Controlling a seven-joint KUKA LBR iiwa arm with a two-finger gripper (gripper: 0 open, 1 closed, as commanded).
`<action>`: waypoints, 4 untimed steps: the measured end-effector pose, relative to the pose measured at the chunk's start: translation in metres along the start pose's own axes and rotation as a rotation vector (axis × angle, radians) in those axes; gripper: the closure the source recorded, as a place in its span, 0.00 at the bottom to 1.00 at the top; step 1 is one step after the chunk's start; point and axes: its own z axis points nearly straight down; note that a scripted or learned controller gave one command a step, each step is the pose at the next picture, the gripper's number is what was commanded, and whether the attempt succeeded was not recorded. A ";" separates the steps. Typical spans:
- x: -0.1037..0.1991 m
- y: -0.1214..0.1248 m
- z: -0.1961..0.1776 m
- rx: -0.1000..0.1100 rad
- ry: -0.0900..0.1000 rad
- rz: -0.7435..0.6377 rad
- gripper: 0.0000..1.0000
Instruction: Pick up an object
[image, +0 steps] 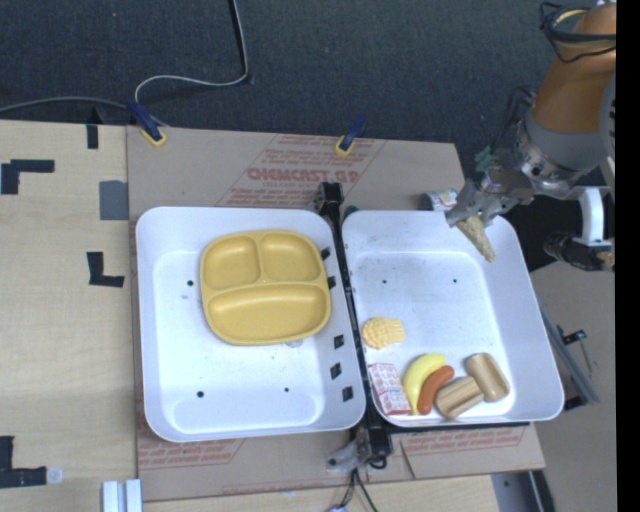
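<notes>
Between the fingers of the gripper (478, 222), above the far right corner of the right bin (530, 330), hung a tan, ridged, cone-shaped toy (480, 238), pinched at its wide end and pointing down. Along that bin's near wall lay a bumpy yellow corn piece (383, 332), a red-and-white packet (388, 388), a smooth banana (425, 375), an orange sausage (435, 390) and two brown cylinders (474, 385). A glossy yellow, three-part plate (266, 286) sat in the left bin (160, 330).

The pincer (478, 222) hung over the right bin's (520, 300) far right corner gripping a tan cone-shaped piece (482, 240), while corn (383, 332), banana (424, 374) and bread (472, 383) lay along its near edge.
</notes>
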 end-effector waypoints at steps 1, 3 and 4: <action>0.081 0.003 0.042 0.005 0.001 0.000 1.00; 0.240 -0.092 0.039 0.006 0.001 0.000 1.00; 0.303 -0.132 0.014 0.005 0.001 -0.001 1.00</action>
